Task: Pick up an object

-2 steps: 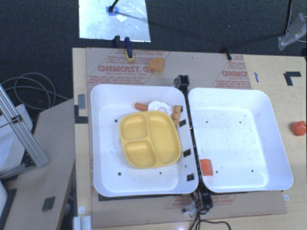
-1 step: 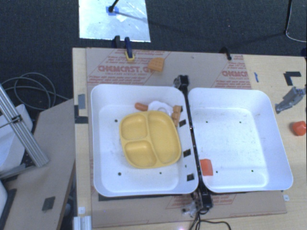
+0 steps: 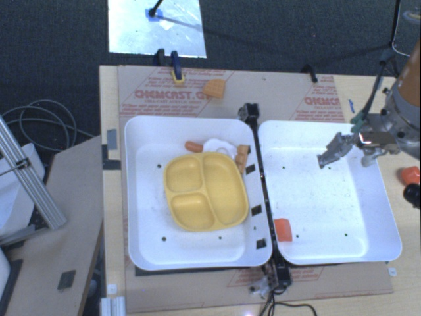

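Where the orange block (image 3: 282,229) lies: on the floor of the right bin (image 3: 332,206), in the near-left corner, close against the wall that faces the other bin
Block's surroundings: nothing touches it; the white floor about it shows small dark specks
Gripper (image 3: 327,158): hangs over the far part of the right bin, pointing toward the left bin, well apart from the orange block
Gripper's state: whether it is open or closed cannot be told from this angle; no object is seen in its hold
Arm (image 3: 402,104): reaches in from the right, over the far-right corner of the right bin
Left bin (image 3: 141,232): stands just beside the right bin, their long walls meeting along the middle
Yellow plate (image 3: 204,193): a three-part tray lying flat in the middle of the left bin, turned at a slant
Orange sausage (image 3: 193,147): lies just beyond the plate's far edge
White piece (image 3: 220,147): just beside the sausage, against the plate's far rim
Tan piece (image 3: 242,155): by the plate's far-right corner, near the wall between the bins
Bench (image 3: 289,87): brown board with red print under both bins
Tan block (image 3: 214,88): on the bench beyond the left bin
Clamp (image 3: 176,68): blue and yellow, on the bench's far edge
Small orange thing (image 3: 409,174): on the bench to the right of the right bin
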{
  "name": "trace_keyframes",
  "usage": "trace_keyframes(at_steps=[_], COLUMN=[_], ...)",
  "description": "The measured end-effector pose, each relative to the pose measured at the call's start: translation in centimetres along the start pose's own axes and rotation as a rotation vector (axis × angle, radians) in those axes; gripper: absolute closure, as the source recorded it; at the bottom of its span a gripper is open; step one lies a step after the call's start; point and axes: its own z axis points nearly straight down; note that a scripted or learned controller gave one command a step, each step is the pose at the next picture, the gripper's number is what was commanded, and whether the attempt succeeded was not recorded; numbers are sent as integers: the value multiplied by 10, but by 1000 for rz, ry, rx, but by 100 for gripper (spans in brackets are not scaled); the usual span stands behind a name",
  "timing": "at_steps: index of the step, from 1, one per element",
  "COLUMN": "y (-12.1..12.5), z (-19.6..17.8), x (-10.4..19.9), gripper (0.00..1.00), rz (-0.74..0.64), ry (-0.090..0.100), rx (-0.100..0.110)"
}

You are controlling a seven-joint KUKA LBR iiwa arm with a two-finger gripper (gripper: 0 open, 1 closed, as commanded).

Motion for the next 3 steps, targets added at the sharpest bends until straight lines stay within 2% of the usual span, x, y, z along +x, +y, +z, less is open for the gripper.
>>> trace_keyframes(at_steps=[3], y=[0], z=[-2], x=[-6], gripper=[0], rz=[12], ry=[-3], rx=[-4])
